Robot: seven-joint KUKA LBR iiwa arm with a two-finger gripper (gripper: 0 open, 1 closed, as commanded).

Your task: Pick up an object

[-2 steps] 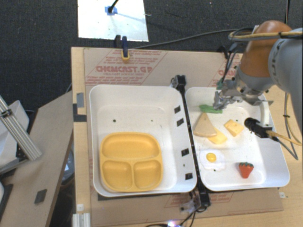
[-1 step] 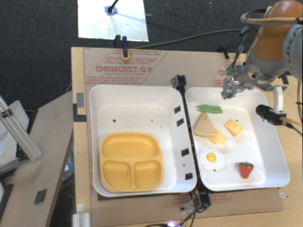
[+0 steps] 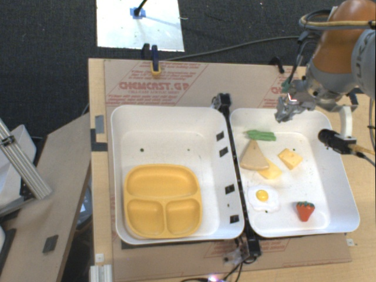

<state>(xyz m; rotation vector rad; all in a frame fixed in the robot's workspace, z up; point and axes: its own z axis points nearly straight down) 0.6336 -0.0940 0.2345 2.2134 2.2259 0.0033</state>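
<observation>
Fingers first: from my seat I can't tell how they stand, since the gripper [image 3: 286,111] is small and dark against the far rim of the right bin [image 3: 335,175], and I see nothing held beneath it. It hangs over that bin's far edge, up beyond the food pieces and not touching any of them.

All my candidates lie in the right bin. The green bean [image 3: 261,136] is nearest, just below and to the left of the gripper. A tan wedge [image 3: 254,157] lies beneath it, touching a yellow piece [image 3: 271,171], with a cheese block [image 3: 290,158] just beside that. Nearer the camera sit the fried egg [image 3: 262,197] and the strawberry [image 3: 305,210], apart from each other. The left bin [image 3: 147,128] carries a yellow divided tray [image 3: 164,201].

I judge this the approach step, with nothing picked yet. Next I'd want the arm to settle on one target, line up above it and come straight down. The strawberry looks the kindest choice, standing proud and alone; the flat pieces would be harder to catch against the bin floor.
</observation>
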